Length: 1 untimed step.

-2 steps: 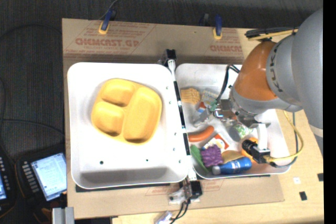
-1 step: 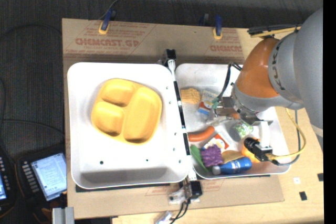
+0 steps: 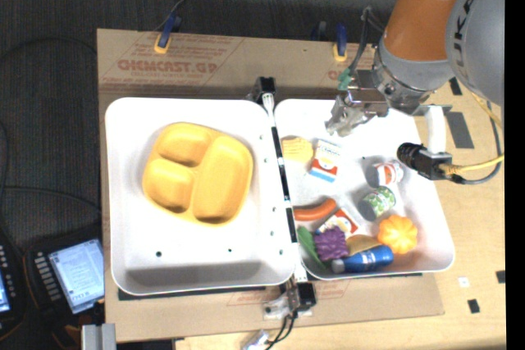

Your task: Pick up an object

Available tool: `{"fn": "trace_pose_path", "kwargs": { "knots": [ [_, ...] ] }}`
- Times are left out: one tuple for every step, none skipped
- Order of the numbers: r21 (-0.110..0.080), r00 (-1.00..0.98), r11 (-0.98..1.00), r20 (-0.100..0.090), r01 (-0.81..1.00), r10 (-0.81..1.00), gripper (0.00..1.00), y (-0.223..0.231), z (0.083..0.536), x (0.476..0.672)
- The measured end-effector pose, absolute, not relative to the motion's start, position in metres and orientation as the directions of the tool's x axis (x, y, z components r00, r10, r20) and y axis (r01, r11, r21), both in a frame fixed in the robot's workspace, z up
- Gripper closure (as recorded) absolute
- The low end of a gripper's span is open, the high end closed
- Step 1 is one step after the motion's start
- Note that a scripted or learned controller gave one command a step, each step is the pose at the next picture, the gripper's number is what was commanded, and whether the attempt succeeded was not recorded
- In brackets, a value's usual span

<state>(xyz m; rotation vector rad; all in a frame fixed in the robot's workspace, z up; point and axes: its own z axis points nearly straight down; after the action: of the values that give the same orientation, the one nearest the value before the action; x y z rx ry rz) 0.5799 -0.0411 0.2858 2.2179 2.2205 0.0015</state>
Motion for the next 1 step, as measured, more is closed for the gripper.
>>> {"fn": "trace_pose_path", "kwargs": {
  "knots": [
    [0.001,-0.001,0.001,-0.002,1.0,1.0,0.0,-0.0414,0.2851,0.5795]
  ]
}}
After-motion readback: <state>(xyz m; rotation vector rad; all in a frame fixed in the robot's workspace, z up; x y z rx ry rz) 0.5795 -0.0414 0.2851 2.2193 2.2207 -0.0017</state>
